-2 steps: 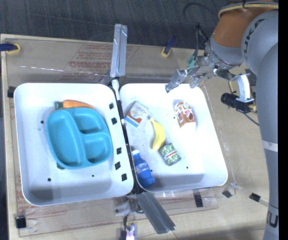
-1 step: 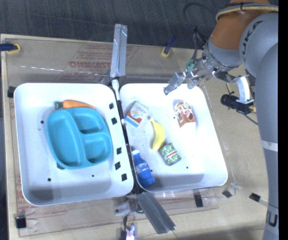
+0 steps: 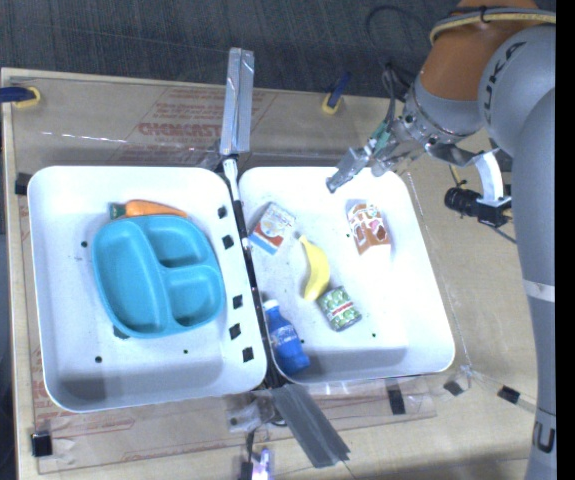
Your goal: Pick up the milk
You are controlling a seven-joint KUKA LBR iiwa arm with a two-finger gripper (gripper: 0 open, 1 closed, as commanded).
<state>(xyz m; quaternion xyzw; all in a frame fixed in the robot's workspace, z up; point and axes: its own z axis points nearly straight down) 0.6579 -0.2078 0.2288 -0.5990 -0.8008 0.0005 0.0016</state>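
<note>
Grey KUKA arm with orange band (image 3: 482,13): entering from the right, bent over the far right corner of the bench, wrist angled down and leftward.
Two shallow white plastic bins side by side: left bin (image 3: 57,348), right bin (image 3: 422,308), touching along a shared divider.
Teal plastic compartment tray (image 3: 157,273): lying flat in the middle of the left bin, three wells facing up.
Two-finger gripper (image 3: 339,180): poised at the far edge of the right bin, tips pointing down-left, holding nothing; too small and blurred to tell whether apart or together.
Orange carrot-shaped item (image 3: 152,208): just beyond the tray's far edge, partly tucked under it.
Small white milk carton with red and blue print (image 3: 271,227): far left part of the right bin, near the divider, tilted, left and nearer than the gripper, apart from it.
Red-and-white printed packet (image 3: 369,227): far right part of the right bin, near the gripper.
Yellow banana (image 3: 314,268): centre of the right bin, between carton and green packet.
Blue plastic bottle (image 3: 285,340): near left of the right bin, lying against the divider.
Green-and-red packet (image 3: 339,308): just beside the banana's near end.
</note>
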